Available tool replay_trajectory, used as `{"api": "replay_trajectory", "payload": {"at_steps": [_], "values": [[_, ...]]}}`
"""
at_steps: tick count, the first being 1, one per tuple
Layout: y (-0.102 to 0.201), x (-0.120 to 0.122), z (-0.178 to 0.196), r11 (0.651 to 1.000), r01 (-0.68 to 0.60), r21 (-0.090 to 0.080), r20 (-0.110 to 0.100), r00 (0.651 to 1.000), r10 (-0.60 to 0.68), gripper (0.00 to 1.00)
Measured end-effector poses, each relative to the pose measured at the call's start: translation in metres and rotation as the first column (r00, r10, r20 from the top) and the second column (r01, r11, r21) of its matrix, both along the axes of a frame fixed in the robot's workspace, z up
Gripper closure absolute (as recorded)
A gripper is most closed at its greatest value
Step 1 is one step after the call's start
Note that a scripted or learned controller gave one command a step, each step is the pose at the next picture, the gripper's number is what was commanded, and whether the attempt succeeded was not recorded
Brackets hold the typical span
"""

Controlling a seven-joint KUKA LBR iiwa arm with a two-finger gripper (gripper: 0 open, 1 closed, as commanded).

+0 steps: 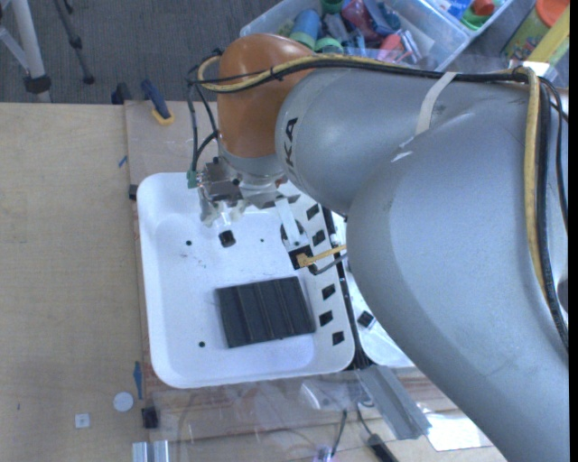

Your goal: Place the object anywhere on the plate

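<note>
Over the white bin's (163, 271) upper part hangs the hand (219, 212), whether wide or narrow I cannot tell, above the dark ribbed plate (264, 311).

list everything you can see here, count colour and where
bin: 1 in full view, white, centre of the bench; a second white one shows as a sliver under the arm
plate: 1, dark grey, ribbed, in the near half of the bin
small object: 1, dark, on the bin floor just below the gripper
clamp: 1, blue and yellow, at the bench's far edge
tub of toys: 1, clear with mixed colours, behind the bench
bench: 1, light wood
arm: 1, grey with an orange band, reaching in from the right
gripper: 1, silver, over the far part of the bin
</note>
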State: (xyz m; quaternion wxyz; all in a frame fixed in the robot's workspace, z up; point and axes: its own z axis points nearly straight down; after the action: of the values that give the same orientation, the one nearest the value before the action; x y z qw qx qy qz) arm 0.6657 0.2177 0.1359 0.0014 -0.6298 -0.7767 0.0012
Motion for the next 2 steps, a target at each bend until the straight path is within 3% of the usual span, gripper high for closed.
{"api": "replay_trajectory", "payload": {"at_steps": [1,2], "values": [[-0.049,-0.036,-0.025,0.997,0.074,0.000,0.000,0.997,-0.074,1.00],[-0.057,-0.050,-0.039,0.971,0.237,0.015,0.027,0.971,-0.237,1.00]]}}
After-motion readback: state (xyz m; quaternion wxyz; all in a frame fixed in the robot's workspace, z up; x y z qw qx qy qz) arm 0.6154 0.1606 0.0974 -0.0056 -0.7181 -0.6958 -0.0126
